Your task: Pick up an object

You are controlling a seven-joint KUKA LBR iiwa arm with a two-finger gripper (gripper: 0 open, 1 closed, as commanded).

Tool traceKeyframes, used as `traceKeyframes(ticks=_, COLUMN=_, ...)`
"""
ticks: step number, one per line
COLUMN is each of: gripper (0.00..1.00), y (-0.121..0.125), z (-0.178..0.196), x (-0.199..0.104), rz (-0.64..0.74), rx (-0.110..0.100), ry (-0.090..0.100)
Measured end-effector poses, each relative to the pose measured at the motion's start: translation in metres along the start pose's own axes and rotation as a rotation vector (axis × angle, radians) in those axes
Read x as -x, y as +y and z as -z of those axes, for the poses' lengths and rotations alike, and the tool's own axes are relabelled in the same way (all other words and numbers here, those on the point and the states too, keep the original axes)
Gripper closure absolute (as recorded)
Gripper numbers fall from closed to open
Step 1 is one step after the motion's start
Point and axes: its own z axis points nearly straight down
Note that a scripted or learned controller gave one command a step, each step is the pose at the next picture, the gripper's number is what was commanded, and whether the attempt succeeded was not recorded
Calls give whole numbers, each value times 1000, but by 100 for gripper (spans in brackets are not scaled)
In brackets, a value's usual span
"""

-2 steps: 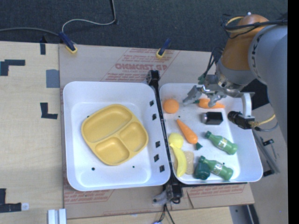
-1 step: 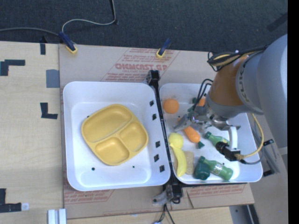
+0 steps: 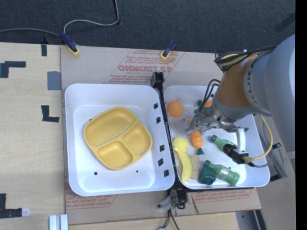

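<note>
Hand (image 3: 200,126): state cannot be told, hidden under the wrist.
Small orange carrot-shaped toy (image 3: 196,139): just below hand; judged light, hard, slippery; best gripped across its middle.

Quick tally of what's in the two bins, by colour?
Yellow: 2, divided tray, banana
Orange: 2, ball, small piece
Green: 2, bottle at front, smaller bottle
Total: 6
</note>
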Motion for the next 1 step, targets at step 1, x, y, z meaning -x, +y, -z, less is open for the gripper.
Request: traceKeyframes(ticks=1, gripper=100, y=14, z=90, x=-90, rz=2, rx=-4, ry=3)
